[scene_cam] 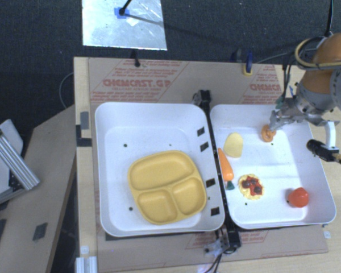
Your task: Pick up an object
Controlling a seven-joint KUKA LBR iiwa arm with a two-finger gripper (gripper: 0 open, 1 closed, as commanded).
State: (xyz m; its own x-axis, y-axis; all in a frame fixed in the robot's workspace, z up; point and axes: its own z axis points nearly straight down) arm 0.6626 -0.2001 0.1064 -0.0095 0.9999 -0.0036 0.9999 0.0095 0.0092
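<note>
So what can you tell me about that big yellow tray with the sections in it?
The yellow tray is a divided plate that looks like smooth, matte plastic. It has rounded corners, a raised rim, and three compartments: one long one across the back and two smaller ones at the front. All three hold nothing. It lies flat and right side up, turned a little askew, on the floor of the left bin, toward the front. Nothing else touches it.
</note>
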